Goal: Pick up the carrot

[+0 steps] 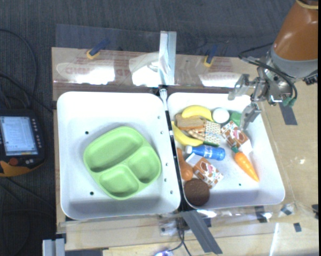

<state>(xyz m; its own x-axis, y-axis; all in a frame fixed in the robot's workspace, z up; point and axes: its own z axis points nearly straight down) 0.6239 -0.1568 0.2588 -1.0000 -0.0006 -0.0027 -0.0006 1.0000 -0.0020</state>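
While the arm sits high at the far right, the carrot (246,165) lies untouched on the floor of the right bin (267,191), near its right wall, tip pointing toward the near right corner, leafy green end toward the bin's middle.

Near to far, all placed against the carrot:
- Brown round cookie-like item (196,192): nearer the camera and well to the left, at the bin's near left corner.
- Red-and-white snack packet (208,173): left, slightly nearer.
- Orange item (184,168): further left, against the divider; can't tell what it is.
- Blue bottle with white cap (207,152): left, about level with the carrot's green end.
- Second red-and-white carton (235,137): just beyond the green end, touching or nearly so; can't tell which.
- Bananas (191,126) with a brown waffle-like piece (193,124) on top: far left of it.
- White ball (220,115): beyond it, mid bin.
- Green divided plate (123,161): well left, in the left bin (69,143).

Arm pose: orange band (298,31) at the top right corner, grey wrist below it, gripper (246,98) angled down and leftward over the right bin's far right corner, well beyond the carrot. Fingers spread wide, nothing between them. One fingertip (249,113) hangs just beyond the second carton; the other (235,89) is over the bin's far rim.
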